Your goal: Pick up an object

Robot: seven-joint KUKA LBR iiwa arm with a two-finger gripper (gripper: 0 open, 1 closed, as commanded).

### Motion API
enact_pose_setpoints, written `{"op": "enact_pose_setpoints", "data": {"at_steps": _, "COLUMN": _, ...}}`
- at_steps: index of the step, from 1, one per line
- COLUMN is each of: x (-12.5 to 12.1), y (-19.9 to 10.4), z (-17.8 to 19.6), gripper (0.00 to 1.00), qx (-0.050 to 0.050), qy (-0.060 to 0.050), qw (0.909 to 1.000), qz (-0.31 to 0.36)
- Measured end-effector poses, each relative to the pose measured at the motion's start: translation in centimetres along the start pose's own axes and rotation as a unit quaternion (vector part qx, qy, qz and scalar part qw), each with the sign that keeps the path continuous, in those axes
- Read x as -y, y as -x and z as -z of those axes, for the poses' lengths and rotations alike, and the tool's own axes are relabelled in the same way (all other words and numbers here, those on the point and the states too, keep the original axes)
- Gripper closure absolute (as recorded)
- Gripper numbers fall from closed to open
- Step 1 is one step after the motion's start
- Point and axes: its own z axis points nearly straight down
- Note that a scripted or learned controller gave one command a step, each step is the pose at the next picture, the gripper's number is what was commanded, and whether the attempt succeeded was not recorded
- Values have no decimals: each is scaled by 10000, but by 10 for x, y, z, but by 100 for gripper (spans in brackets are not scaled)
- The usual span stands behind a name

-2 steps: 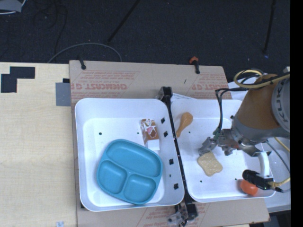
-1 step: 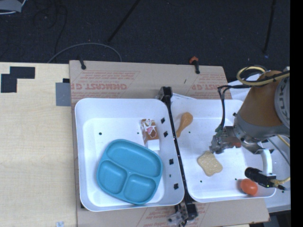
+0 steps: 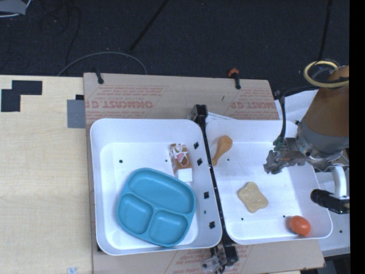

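In the right bin (image 3: 259,233) lie a tan drumstick-shaped toy (image 3: 221,148) near the divider, a beige bread-like slice (image 3: 252,197) in the middle, and an orange-red ball (image 3: 300,225) at the front right corner. My gripper (image 3: 276,163) hangs over the right part of that bin, above and to the right of the slice, well apart from each object. Nothing shows between its fingers. The left bin (image 3: 108,141) holds a blue divided plate (image 3: 155,206) and a small brown-and-white packet (image 3: 181,160).
A black divider (image 3: 206,176) separates the two bins. The arm's grey and orange body (image 3: 328,119) covers the right bin's far right edge. Cardboard (image 3: 171,99) lies under the bins, and a wooden bench top (image 3: 40,181) spreads to the left.
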Motion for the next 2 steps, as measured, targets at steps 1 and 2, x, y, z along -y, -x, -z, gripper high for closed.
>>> {"op": "enact_pose_setpoints", "data": {"at_steps": 1, "x": 0, "y": 1, "z": 5, "gripper": 100, "qx": -7, "qy": -20, "qw": 10000, "qz": -13}}
{"op": "enact_pose_setpoints", "data": {"at_steps": 2, "x": 8, "y": -55, "z": 13, "gripper": 100, "qx": -20, "qy": -33, "qw": 10000, "qz": 18}}
